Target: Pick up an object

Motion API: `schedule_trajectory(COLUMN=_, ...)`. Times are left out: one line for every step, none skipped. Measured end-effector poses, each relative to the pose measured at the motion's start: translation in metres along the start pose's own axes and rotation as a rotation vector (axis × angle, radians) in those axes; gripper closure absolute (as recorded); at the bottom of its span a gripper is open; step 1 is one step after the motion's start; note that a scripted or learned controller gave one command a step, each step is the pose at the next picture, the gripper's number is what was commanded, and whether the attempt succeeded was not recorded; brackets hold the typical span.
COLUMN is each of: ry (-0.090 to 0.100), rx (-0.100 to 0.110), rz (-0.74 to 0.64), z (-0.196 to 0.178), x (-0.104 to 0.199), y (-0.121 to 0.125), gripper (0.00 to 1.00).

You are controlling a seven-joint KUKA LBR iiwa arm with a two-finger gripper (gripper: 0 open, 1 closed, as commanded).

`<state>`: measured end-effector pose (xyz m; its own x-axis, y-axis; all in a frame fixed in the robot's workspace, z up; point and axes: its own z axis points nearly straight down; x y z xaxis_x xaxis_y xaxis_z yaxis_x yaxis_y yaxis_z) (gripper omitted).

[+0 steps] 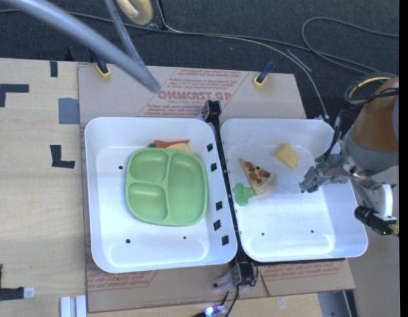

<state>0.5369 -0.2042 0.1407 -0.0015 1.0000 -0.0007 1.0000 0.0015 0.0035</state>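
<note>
Cheese wedge [288,155] lies apart from, seemingly, fingers [309,182].

Gripper [309,182] low over right bin [290,243]; pizza slice [257,175], cheese wedge [288,156] nearby. Green divided plate [168,185] in left bin [105,197].

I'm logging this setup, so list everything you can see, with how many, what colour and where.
bins: two, white, side by side on the bench
tray: one, green, three compartments, in the left bin
orange piece: one, at the tray's far edge, partly hidden
pizza slice: one, toy, left part of the right bin
green piece: one, beside the pizza slice, by the divider
cheese: one, yellow, far part of the right bin
cardboard: one sheet, brown, under the bins
arm: one, grey and orange, at the right
claw: one, dark, over the right bin's right side
</note>
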Motion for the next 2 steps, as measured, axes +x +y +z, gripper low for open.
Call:
schedule_trajectory(ry=0.0, rx=0.0, rz=0.0, z=-0.045, x=0.002, y=-0.005, gripper=1.0)
schedule_trajectory(ry=0.0, rx=-0.001, rz=-0.002, z=-0.095, x=0.012, y=-0.006, gripper=1.0)
